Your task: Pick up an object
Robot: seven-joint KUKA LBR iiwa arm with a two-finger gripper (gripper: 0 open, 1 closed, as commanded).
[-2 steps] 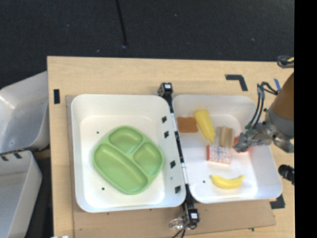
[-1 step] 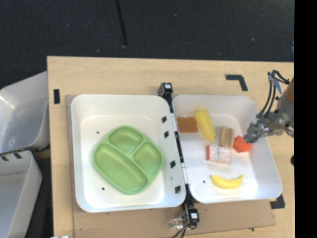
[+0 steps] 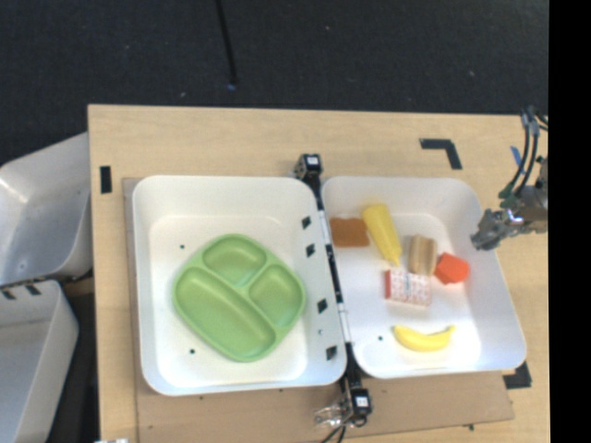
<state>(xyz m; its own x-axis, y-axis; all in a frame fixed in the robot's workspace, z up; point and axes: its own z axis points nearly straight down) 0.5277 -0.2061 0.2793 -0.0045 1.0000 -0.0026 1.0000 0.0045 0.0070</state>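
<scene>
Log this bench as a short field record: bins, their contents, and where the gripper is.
left bin: holds a green divided plate
right bin: holds six small items
items: brown block, yellow cylinder, tan roll, orange block, red-and-white patterned piece, banana
banana position: nearest the front wall, apart from the rest
gripper: over the right bin's right rim, beside the orange block, holding nothing visible
task state: no object lifted yet

Wooden bench on dark, perhaps carpeted, floor.
</scene>
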